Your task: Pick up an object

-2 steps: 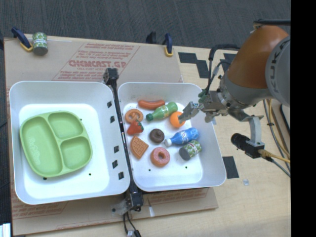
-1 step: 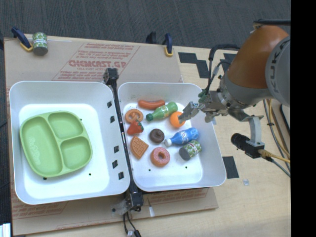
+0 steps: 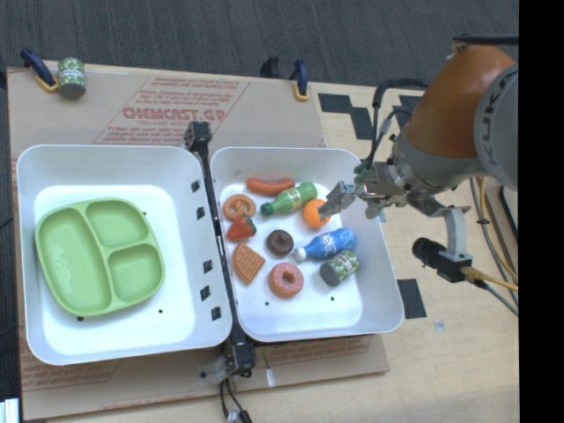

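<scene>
Ten or so toy foods crowd the right bin (image 3: 374, 271), and we see the gripper (image 3: 335, 203) low over its upper right part, just right of the orange piece (image 3: 315, 213), which is its likely target. Whether it is grasping anything we cannot tell; the view is too coarse. The green bottle (image 3: 289, 199) and blue bottle (image 3: 326, 244) lie just beside the orange piece, so closing here might nudge a neighbour or pinch two things.
</scene>
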Motion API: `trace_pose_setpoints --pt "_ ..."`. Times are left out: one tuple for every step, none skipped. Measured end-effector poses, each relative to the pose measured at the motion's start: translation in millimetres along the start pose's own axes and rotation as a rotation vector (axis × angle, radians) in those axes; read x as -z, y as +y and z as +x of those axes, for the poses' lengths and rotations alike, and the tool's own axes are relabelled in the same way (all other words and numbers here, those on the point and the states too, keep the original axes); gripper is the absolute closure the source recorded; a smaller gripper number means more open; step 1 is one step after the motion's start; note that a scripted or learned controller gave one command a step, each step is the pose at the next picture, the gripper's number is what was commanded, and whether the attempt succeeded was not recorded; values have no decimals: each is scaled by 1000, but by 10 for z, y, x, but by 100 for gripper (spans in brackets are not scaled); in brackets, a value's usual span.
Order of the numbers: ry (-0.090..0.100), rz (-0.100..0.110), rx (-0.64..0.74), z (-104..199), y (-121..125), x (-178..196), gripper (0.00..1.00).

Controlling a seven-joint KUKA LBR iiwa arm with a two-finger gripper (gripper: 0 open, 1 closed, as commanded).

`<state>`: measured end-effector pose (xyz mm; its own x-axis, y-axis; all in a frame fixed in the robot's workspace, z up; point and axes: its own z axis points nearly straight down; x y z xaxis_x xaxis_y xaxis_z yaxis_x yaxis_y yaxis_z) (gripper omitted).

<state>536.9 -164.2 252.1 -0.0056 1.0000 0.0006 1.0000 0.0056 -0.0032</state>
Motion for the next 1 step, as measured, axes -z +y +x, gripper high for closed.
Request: trace_pose_setpoints --pt "0 0 0 0 0 0 0"
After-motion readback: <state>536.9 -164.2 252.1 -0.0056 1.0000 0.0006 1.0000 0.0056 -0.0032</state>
